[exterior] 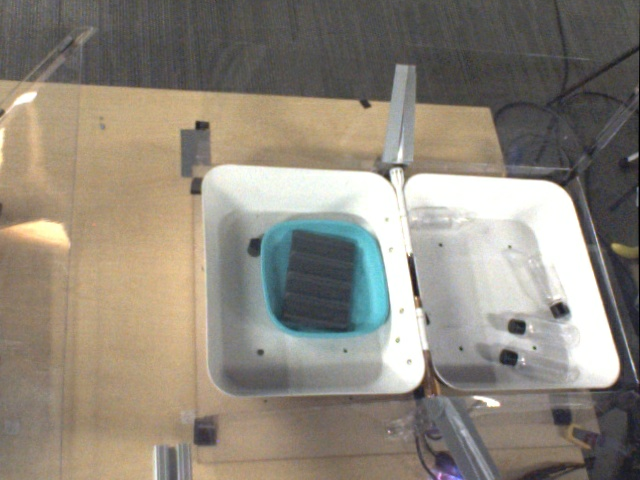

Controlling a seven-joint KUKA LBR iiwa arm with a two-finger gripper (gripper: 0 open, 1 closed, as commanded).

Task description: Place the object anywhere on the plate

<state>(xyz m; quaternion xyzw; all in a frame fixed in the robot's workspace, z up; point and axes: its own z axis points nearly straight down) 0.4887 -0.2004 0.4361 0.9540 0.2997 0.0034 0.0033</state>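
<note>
A pale wooden surface meets dark grey carpet along its far edge; black cables trail past its right corner.

The table is pale wood, and two shallow white bins sit on it side by side — the left bin toward the centre, the right bin at three o'clock, their inner rims touching. A grey metal bar lies at twelve o'clock above their seam. Small dark blocks sit near the left bin's corners — one at seven o'clock.
</note>
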